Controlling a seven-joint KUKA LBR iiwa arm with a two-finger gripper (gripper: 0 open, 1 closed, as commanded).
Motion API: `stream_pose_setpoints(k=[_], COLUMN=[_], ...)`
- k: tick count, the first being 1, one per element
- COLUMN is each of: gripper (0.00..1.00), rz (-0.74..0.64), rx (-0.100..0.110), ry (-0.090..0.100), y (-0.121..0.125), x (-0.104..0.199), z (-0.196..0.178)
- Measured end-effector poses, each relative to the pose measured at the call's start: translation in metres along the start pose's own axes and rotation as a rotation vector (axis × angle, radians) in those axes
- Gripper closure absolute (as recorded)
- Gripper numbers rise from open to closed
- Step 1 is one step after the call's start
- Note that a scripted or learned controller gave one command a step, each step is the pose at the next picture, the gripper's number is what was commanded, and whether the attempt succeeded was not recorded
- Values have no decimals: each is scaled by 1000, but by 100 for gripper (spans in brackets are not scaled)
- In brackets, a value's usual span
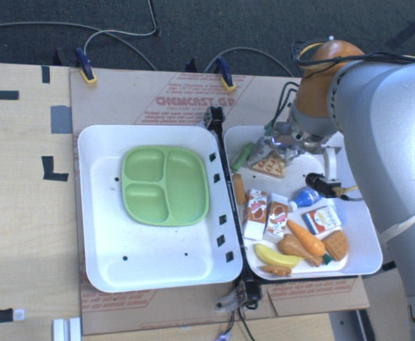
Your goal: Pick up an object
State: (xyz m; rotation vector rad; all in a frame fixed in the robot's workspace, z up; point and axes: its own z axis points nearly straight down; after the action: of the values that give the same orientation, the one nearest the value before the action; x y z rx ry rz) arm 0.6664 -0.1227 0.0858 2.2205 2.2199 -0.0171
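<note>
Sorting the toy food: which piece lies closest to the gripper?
The waffle, tan and gridded, just below the gripper; the banana and carrot lie at the bin's near end.

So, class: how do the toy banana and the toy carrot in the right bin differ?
The banana is yellow and curved; the carrot is orange and straight. The banana lies along the bin's near edge, almost level across the view; the carrot lies slanted, just beyond it. Both are toy foods in the right bin.

A pale wooden bench (23,190) is covered by a brown cardboard sheet (179,101), clamped at the far edge; dark grey carpet (214,13) is seen beyond.
</note>
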Motion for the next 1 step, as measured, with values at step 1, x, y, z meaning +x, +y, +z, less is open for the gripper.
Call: stream_pose_setpoints(k=[1], gripper=[0], rz=[4], rx=[4], ry=[-8], y=[-1], x=[14], z=[-1])
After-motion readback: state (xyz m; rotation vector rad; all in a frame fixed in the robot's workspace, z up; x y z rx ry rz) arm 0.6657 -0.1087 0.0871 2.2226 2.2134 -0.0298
